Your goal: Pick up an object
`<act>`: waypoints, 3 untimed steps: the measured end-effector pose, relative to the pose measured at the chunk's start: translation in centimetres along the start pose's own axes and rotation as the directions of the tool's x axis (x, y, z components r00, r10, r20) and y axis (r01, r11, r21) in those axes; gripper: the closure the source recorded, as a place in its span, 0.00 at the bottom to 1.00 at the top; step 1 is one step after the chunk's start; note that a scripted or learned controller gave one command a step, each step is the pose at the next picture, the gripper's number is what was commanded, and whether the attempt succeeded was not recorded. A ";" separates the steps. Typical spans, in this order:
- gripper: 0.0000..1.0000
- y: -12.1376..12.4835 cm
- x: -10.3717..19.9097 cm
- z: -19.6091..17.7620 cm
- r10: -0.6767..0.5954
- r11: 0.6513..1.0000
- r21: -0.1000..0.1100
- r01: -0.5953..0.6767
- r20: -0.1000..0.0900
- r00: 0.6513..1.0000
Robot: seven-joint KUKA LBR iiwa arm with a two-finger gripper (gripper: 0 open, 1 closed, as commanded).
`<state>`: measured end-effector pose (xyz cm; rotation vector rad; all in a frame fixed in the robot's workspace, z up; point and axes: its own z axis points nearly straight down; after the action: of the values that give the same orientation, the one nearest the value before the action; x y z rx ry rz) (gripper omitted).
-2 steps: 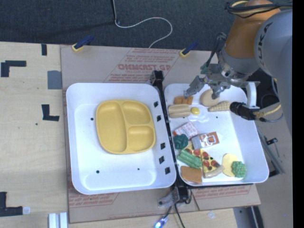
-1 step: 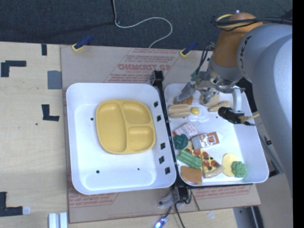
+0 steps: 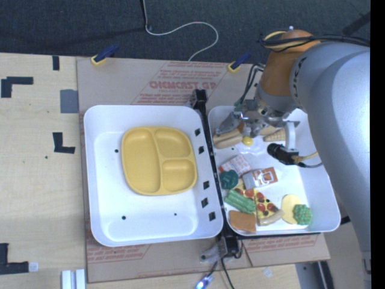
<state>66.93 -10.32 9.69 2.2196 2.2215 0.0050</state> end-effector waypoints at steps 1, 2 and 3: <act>0.00 0.0 -1.7 1.1 0.000 1.000 0.002 0.000 0.002 1.000; 0.00 -0.1 -4.4 1.2 0.001 1.000 0.003 -0.001 0.003 1.000; 0.00 -1.2 -5.1 1.1 0.000 1.000 0.002 0.000 0.002 1.000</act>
<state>65.78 -15.37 8.55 2.2194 2.2222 0.0005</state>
